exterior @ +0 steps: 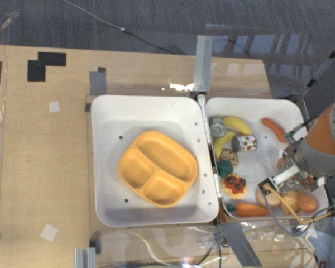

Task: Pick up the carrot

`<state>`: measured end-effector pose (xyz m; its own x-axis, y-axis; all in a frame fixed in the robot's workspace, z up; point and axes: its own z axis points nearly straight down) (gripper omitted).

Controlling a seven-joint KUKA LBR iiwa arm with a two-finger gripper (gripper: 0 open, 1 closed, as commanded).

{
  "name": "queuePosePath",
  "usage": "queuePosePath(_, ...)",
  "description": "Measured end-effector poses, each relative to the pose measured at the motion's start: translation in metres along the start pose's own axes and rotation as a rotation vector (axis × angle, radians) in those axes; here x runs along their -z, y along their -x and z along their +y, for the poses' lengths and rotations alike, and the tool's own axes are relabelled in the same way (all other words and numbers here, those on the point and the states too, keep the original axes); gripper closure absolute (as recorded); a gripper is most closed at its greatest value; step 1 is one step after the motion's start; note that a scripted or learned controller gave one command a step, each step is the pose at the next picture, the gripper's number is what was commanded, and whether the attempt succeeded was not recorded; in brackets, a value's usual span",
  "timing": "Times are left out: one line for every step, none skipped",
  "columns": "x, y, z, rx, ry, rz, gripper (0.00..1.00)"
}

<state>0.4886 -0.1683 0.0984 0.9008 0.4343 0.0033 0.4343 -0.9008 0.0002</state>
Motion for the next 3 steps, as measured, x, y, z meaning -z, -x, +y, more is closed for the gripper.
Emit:
queuePosePath(-0.008, -0.012, -0.020, -0.223, 0.012, 0.008, 1.00)
queuePosePath(-0.010, -0.013, -0.022, -0.220, 0.007, 0.008, 0.00)
queuePosePath(-0.010, -0.071, -0.039, -0.206, 0.006, 0.008, 0.00)
